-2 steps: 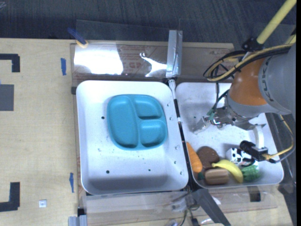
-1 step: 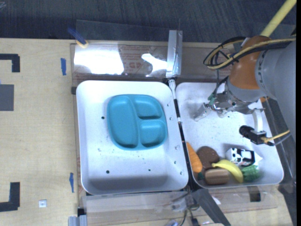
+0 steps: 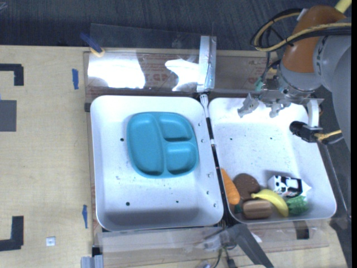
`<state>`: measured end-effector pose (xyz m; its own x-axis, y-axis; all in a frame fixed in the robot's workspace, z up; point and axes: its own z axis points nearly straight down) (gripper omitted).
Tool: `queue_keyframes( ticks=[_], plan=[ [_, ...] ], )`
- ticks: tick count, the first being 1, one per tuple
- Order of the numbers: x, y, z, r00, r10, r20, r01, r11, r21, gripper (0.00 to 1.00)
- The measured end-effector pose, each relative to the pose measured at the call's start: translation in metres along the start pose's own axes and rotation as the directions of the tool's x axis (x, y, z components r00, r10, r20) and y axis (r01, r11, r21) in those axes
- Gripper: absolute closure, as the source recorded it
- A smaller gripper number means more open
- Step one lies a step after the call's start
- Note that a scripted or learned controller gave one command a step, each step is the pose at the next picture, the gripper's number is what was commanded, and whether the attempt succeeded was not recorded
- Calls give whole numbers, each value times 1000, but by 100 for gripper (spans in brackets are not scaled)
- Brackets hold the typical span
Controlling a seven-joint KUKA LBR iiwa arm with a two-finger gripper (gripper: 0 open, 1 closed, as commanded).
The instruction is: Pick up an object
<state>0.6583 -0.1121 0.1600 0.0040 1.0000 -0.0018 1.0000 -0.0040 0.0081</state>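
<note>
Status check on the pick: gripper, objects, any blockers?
Gripper open, nothing between fingers, at right bin's far end. Toy food pile untouched at near end. Blue tray in left bin. Path unobstructed.

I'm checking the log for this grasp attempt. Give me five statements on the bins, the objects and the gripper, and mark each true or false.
1. The blue divided plate lies in the left bin. True.
2. The banana lies on the blue divided plate. False: it lies in the right bin, among the objects at its near edge.
3. The gripper holds the carrot. False: its open fingers have nothing between them, and the carrot lies by the right bin's left wall.
4. The gripper is above the far end of the right bin. True.
5. The objects are heaped at the right bin's far end. False: they cluster at its near end.
</note>
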Motion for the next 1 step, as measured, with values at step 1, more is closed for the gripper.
queue_keyframes(
  ticks=[1],
  plan=[
    [-70, -74, 73, 999, -44, 0, 44, 999, 5, 0]
  ],
)
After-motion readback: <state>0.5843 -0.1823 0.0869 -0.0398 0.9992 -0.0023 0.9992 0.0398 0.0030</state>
